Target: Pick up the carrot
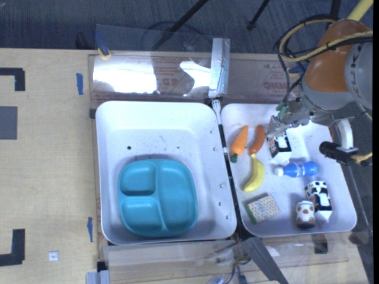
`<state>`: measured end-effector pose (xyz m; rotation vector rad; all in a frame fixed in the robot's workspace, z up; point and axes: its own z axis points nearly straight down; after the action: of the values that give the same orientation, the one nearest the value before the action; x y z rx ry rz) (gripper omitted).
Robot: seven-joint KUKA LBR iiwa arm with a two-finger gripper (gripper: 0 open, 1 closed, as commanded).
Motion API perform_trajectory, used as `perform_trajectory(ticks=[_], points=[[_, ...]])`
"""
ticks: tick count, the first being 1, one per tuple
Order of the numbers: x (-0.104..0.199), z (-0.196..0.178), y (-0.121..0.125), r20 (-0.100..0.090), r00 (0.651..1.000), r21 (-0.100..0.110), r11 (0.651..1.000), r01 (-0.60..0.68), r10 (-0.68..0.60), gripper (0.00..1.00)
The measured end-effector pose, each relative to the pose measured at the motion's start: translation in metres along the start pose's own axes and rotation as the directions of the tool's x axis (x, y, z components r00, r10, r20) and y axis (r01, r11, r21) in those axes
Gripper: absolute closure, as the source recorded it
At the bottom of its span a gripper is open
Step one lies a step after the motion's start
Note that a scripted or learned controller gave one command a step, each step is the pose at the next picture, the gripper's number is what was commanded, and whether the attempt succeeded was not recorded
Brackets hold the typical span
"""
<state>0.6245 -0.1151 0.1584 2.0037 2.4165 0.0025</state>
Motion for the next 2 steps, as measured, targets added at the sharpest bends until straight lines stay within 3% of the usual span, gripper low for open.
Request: perform_trajectory(ticks=[1,2], points=[[-0.0426,-0.1330,0.0017,0.002,0.994,-0.001,0.994,-0.111,0.111,1.00],[-0.0422,-0.1324,0.0017,0.001,0.994,0.001,0.994,-0.110,0.110,0.00]])
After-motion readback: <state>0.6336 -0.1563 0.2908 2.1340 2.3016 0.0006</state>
